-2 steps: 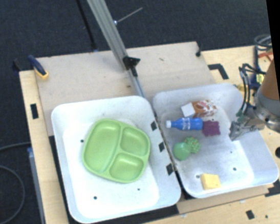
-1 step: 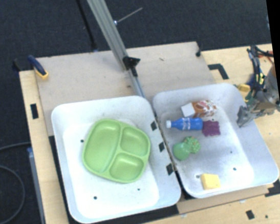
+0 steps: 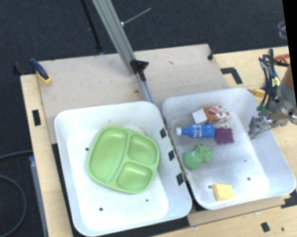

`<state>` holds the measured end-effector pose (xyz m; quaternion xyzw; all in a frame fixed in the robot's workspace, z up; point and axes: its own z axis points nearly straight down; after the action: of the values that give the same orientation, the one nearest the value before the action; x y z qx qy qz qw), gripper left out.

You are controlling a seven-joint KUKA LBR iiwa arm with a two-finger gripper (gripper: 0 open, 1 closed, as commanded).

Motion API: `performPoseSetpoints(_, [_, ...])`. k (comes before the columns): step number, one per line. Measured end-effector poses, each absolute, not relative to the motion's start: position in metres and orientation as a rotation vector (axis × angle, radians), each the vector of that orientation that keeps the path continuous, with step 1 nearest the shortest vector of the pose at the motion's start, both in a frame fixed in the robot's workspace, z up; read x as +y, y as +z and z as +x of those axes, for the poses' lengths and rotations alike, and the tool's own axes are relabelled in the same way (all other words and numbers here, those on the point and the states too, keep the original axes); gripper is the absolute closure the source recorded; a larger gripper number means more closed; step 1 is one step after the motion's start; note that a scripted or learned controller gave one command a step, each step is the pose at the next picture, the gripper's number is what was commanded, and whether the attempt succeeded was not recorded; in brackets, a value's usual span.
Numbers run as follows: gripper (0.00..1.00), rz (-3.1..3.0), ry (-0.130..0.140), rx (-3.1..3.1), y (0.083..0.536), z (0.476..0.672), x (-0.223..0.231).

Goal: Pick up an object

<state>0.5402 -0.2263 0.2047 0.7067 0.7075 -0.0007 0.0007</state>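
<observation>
— Bins first: what do we see on the tabletop (image 3: 186, 71)?

— We see two shallow white plastic bins side by side. The left bin (image 3: 84, 206) carries a lime-green divided plastic plate (image 3: 123, 158), lying flat near its middle. The right bin (image 3: 271, 169) carries the small things.

— Which small things do we count there?

— We count a blue plastic bottle with a white cap (image 3: 196, 131) lying on its side, a purple block (image 3: 224, 136) touching its right end, and a white-and-orange packet (image 3: 211, 114) just behind them. A green lumpy soft toy (image 3: 197, 156) sits just in front of the bottle, and a yellow block (image 3: 222, 191) lies well apart, near the front rim.

— And the end effector?

— We see the grey end effector (image 3: 259, 126) at the right bin's right rim, apart from every object. Nothing sits in it. We cannot tell whether it is spread or pressed together.
</observation>
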Motion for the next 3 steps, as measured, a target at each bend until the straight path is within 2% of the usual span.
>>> performPoseSetpoints(2, [1.0,2.212,0.003,2.228,0.201,0.586,-0.127])
performPoseSetpoints(3, [1.0,2.211,0.004,2.23,0.209,0.596,-0.07])
